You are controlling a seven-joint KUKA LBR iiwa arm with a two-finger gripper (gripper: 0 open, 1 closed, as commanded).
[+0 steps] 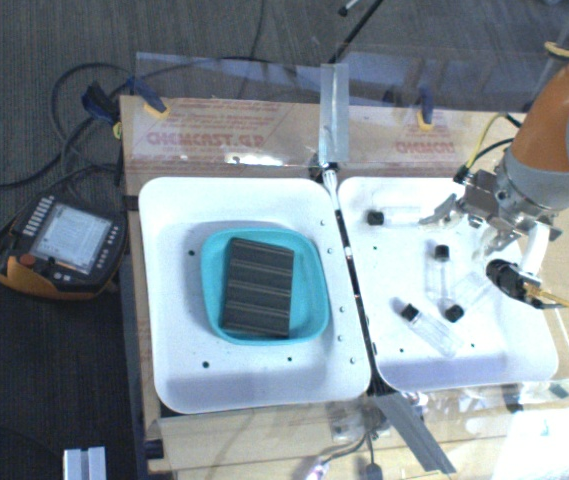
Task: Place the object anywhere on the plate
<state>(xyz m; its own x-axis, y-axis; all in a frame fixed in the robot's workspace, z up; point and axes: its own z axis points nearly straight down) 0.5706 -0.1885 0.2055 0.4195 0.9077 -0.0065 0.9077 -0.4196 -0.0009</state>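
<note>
pincer (486,230), above right bin (524,363)

The object (259,288), a dark ribbed rectangular block, lies flat on the plate (310,308). The plate is turquoise, rounded-square, and sits level in the left bin, near its centre.

One fixed camera looks down, slanted, on both white bins (164,368).

Two white bins (164,368) sitting side by side; one teal plate (309,298) carrying one dark ridged block (258,288); four clear black-capped vials (429,328) lying in the right bin.
</note>
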